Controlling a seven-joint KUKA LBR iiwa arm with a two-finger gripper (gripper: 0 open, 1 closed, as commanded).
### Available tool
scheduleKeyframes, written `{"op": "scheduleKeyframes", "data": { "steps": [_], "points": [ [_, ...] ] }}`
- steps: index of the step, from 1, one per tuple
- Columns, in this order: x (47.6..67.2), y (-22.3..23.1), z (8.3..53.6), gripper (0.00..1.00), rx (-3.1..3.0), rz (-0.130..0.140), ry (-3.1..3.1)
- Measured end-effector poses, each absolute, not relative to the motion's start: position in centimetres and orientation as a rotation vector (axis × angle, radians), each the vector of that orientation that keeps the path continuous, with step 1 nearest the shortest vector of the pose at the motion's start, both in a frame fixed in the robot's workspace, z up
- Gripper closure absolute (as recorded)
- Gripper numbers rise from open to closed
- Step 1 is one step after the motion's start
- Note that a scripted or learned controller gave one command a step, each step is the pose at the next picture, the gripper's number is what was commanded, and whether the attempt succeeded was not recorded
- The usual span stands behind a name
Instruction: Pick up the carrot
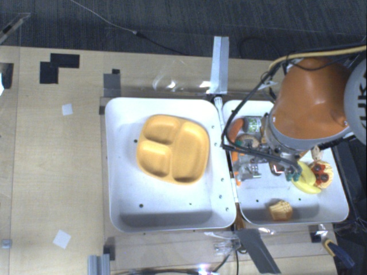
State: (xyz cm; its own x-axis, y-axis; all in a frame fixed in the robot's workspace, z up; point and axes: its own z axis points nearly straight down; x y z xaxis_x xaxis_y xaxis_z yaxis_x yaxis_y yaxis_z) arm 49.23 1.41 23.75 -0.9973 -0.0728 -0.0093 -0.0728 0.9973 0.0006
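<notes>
An orange, rounded piece that looks like the carrot (234, 129) lies at the far left of the right bin (332, 211), partly crossed by a black cable. My gripper (250, 168) hangs over the left middle of that bin, a little nearer the camera than the carrot. The bulky orange wrist band (309, 102) covers the bin's far right part. I see nothing held in the gripper.
The left bin (123, 199) holds a yellow three-part plate (172, 148). In the right bin are a small round tin-like item (250, 125), a yellow toy with red spots (314, 176) and a tan waffle-like piece (280, 209). A metal divider post (220, 62) stands between the bins.
</notes>
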Motion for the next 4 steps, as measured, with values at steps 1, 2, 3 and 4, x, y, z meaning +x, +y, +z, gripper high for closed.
{"op": "scheduleKeyframes", "data": {
  "steps": [1, 2, 3, 4],
  "points": [
    [49.8, -1.8, 27.8, 1.00, -0.440, -0.003, 3.099],
    [49.8, -1.8, 27.8, 0.00, -0.440, -0.002, 3.099],
    [50.5, -4.2, 18.4, 0.00, -0.204, 0.001, 3.130],
    [53.0, -8.8, 9.1, 0.00, -0.170, -0.003, 3.116]
  ]
}}
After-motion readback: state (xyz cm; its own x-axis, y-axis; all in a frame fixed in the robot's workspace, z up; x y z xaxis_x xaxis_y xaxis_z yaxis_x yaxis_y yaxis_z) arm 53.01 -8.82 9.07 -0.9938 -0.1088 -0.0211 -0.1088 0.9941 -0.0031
